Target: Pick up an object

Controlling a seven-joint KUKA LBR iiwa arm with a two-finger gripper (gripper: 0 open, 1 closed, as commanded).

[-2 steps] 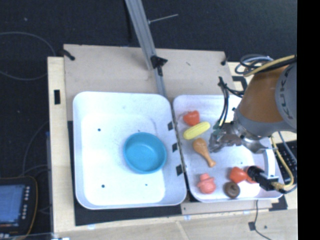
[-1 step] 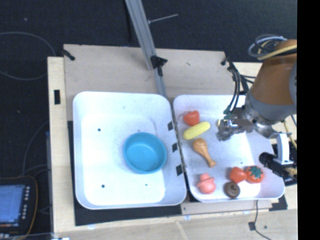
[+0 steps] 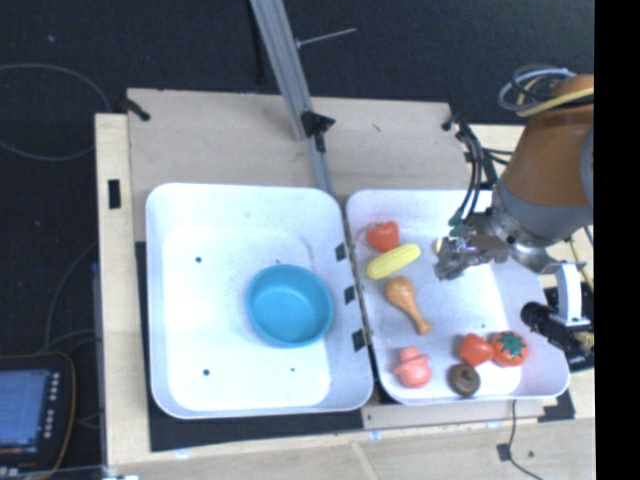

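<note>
The arm reaches in from the right, and its gripper (image 3: 456, 258) hangs over the far middle of the right bin (image 3: 440, 203), above bare white floor. From here it is a dark cluster, and I cannot tell whether it is apart or together; nothing shows caught in it.

All the small things lie in that right bin. A corn cob (image 3: 393, 260) sits near the left wall, with a red pepper (image 3: 382, 235) just beyond it on the far side and a chicken drumstick (image 3: 408, 303) just on its near side. Along the near wall lie a pink toy (image 3: 412, 367), a brown doughnut (image 3: 463, 379), a tomato (image 3: 475, 349) and a strawberry (image 3: 508, 348), the last two touching. The left bin (image 3: 200, 218) holds a blue bowl (image 3: 290, 305), well apart from the arm.

As I judge it, the pick has not yet happened: every item rests on a bin floor. The corn cob and drumstick are nearest the gripper, to its left. Left to do are choosing one, lowering, clamping and lifting
</note>
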